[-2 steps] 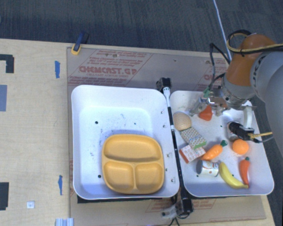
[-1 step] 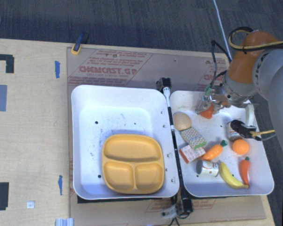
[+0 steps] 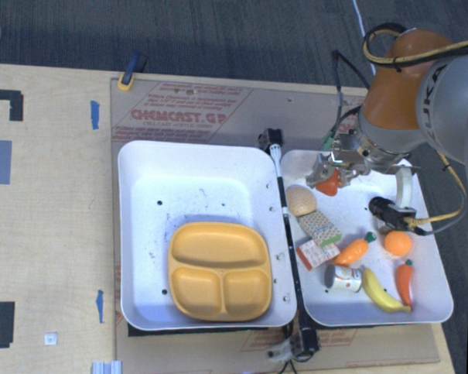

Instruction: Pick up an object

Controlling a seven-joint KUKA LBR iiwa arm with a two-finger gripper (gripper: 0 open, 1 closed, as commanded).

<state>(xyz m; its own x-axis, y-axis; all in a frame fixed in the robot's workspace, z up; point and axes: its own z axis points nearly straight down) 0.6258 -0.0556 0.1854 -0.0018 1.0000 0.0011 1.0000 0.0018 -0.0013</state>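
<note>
Over the far end of the right bin point(image 3: 438, 304), the jaws point(image 3: 333, 173) hang low above a small red toy point(image 3: 328, 183). Whether they are open or closed on it cannot be told. Nearby lie a bread roll point(image 3: 300, 199), an orange point(image 3: 397, 243) and a banana point(image 3: 382, 292). The left bin point(image 3: 142, 170) holds a yellow tray point(image 3: 219, 269).

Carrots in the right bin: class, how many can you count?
2. One carrot lies mid-bin beside the orange ball; the other carrot lies near the right wall, by the banana. The arm may hide more at the far end.
</note>
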